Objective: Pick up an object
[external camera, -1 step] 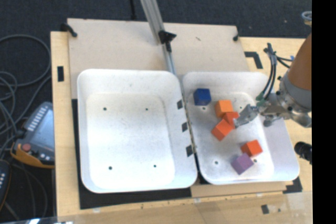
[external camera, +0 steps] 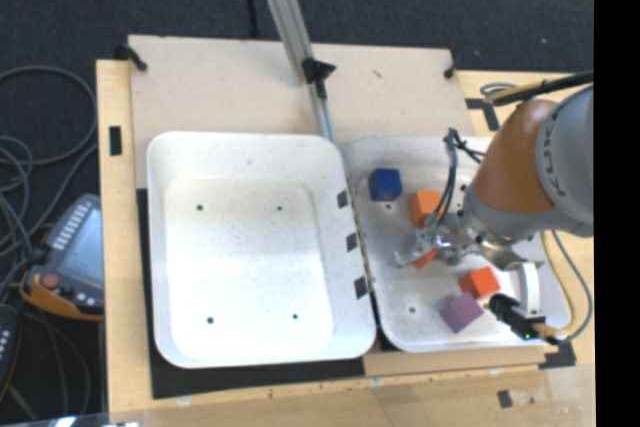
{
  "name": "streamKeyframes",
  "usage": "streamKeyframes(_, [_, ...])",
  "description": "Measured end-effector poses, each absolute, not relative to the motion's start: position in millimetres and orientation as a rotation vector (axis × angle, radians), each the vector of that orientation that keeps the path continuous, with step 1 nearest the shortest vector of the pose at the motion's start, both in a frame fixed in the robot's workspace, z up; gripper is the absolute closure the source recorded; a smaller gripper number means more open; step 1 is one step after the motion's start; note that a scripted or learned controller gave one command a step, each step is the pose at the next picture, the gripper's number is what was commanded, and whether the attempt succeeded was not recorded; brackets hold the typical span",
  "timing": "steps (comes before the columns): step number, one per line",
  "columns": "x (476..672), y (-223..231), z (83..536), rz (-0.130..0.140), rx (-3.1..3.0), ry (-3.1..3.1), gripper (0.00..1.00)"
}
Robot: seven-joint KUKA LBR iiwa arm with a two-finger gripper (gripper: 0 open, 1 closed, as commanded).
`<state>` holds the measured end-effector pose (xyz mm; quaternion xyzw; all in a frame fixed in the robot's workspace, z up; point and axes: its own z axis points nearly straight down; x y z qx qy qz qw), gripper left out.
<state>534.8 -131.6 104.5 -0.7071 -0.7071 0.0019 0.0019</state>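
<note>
The tool [external camera: 428,250] hangs low in the right bin [external camera: 400,325], near a small orange block [external camera: 425,205]; whether its jaws are open I cannot tell. It should probably centre over one block, clear of the purple one [external camera: 461,313], before closing

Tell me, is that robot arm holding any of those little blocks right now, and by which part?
It cannot be told. The end effector sits low in the right bin among the blocks, near something small and red-orange, but no clear hold shows.
</note>
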Motion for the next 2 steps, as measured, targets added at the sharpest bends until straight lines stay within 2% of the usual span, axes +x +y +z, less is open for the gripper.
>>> streamKeyframes(1, [583.9, -110.7, 96.6, -0.003, -2.218, -2.229, 0.00])
streamKeyframes(2, [623.6, -115.1, 94.2, 0.067, -2.191, -2.164, 0.00])
